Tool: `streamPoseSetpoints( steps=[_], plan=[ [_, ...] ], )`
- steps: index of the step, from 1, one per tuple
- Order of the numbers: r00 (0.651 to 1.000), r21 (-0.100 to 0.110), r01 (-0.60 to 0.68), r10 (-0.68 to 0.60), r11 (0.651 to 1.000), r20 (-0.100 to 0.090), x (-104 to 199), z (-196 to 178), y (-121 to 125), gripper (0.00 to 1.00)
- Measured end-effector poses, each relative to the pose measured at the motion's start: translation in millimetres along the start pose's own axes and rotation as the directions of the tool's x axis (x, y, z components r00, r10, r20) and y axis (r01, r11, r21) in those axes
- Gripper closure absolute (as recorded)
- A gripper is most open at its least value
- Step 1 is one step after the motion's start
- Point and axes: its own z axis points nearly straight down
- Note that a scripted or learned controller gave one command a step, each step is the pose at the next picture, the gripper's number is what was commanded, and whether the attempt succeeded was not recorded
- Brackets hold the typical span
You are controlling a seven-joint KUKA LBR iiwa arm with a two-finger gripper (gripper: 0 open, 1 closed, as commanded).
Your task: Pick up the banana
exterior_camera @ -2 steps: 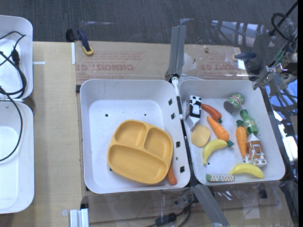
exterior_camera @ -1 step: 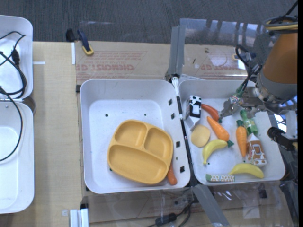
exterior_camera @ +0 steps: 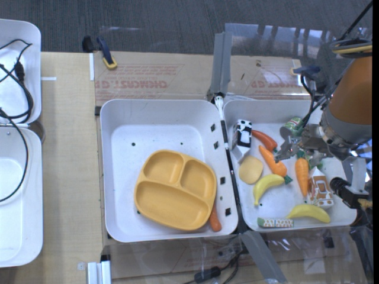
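From the camera above the desk (exterior_camera: 65, 158), you see two white bins side by side. The right bin (exterior_camera: 251, 108) holds two bananas. One banana (exterior_camera: 267, 186) lies near the bin's middle: yellow, short, curved, with a green tip at its right end, touching nothing but just right of a pale potato-like piece (exterior_camera: 250, 170). The second banana (exterior_camera: 309, 212) is yellow too, longer and flatter, lying along the bin's near edge toward its right corner. An orange carrot (exterior_camera: 302, 176) stands between them, with a small printed carton (exterior_camera: 320, 191) beside it. The gripper (exterior_camera: 300, 147) hovers over the bin's right part, above the carrot's top; you cannot tell how far it is open, and nothing is seen in it. The left bin (exterior_camera: 118, 123) carries a yellow divided plate (exterior_camera: 175, 189).
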Motion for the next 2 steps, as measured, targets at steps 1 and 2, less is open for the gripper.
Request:
streamPoseSetpoints(
  steps=[1,2],
  plan=[
    [1.000,0.002,-0.003,0.003,1.000,0.001,-0.8,-7.7,0.5,1.00],
    [1.000,0.003,-0.003,0.003,1.000,0.001,-0.8,-7.8,0.5,0.00]
  ],
)
